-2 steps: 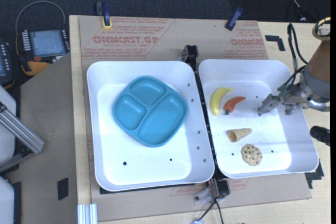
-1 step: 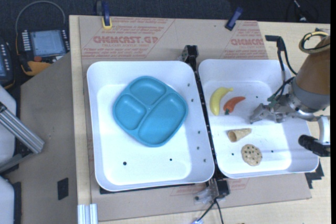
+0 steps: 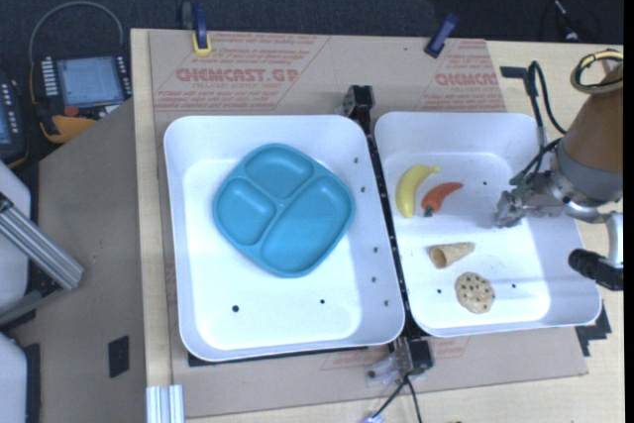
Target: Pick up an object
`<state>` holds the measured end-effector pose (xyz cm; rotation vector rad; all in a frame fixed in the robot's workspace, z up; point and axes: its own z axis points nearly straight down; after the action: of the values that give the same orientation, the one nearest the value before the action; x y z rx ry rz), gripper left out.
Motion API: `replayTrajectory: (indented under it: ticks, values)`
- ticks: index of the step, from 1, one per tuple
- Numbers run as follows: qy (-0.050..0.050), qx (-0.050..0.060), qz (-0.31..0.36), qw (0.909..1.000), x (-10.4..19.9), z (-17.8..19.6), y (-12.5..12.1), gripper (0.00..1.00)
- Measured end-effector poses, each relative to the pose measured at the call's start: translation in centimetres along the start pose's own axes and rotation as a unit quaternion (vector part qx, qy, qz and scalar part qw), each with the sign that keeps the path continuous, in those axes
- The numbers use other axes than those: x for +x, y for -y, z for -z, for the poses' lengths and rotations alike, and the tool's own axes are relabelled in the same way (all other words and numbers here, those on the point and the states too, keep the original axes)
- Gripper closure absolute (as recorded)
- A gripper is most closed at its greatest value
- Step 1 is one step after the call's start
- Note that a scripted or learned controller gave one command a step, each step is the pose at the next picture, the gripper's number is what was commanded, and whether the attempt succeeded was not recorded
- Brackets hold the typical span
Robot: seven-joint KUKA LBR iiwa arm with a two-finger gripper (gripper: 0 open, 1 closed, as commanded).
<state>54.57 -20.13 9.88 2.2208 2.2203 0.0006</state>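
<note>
Cookie [image 3: 475,292] near right bin's [image 3: 525,320] front edge, cone [image 3: 451,255] just behind. Banana [image 3: 413,187] and chili [image 3: 439,196] touching, toward back-left corner. Gripper [image 3: 511,207] low near right edge, fingers' state unclear, nothing visibly held. Blue plate [image 3: 284,209] mid left bin [image 3: 198,292].

Tool [image 3: 508,210] hovers in right bin [image 3: 515,136] beside the carrot [image 3: 441,196].

We see the arm [image 3: 597,149] cut off at the right edge, the gripper [image 3: 510,210] too small to read
</note>
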Motion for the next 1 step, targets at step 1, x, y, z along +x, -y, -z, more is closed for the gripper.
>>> replayTrajectory:
  ticks: [1]
  values:
    - [0.0,0.0,0.0,1.0,0.43,5.81,-0.56,1.0]
